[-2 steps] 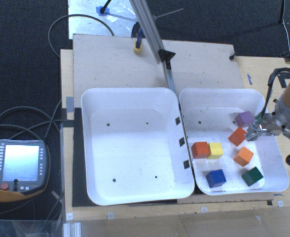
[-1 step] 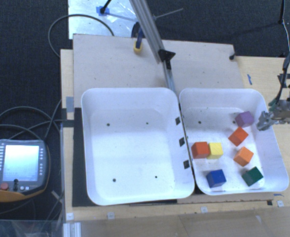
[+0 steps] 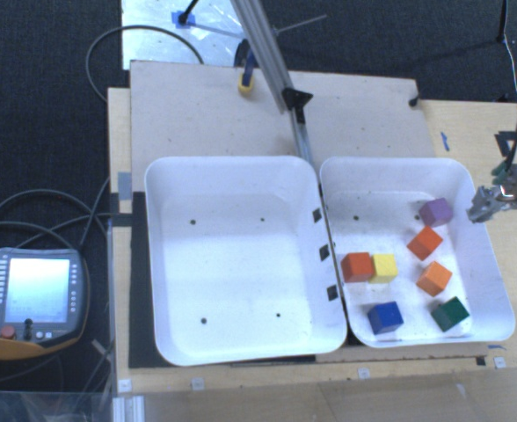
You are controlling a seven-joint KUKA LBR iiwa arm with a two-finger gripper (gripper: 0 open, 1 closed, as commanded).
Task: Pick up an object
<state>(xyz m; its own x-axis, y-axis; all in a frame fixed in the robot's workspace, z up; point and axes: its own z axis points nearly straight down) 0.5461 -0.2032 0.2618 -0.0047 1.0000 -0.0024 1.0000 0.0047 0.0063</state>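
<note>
7 cubes lie in the right bin point(image 3: 483, 262): purple, 3 orange, yellow, blue, green, all resting flat.

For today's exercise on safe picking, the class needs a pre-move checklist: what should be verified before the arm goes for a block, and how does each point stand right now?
1. Blocks to pick lie in the right white plastic bin: ok, seven cubes.
2. Nearest target free on top: ok, the small purple cube lies uncovered, closest to the hand.
3. Target stands apart from its neighbours: not ok for the yellow cube, which touches the red-orange cube.
4. Hand carries nothing: cannot tell, too small and blurred.
5. Hand is over the bin: not ok, it sits at the right rim.
</note>
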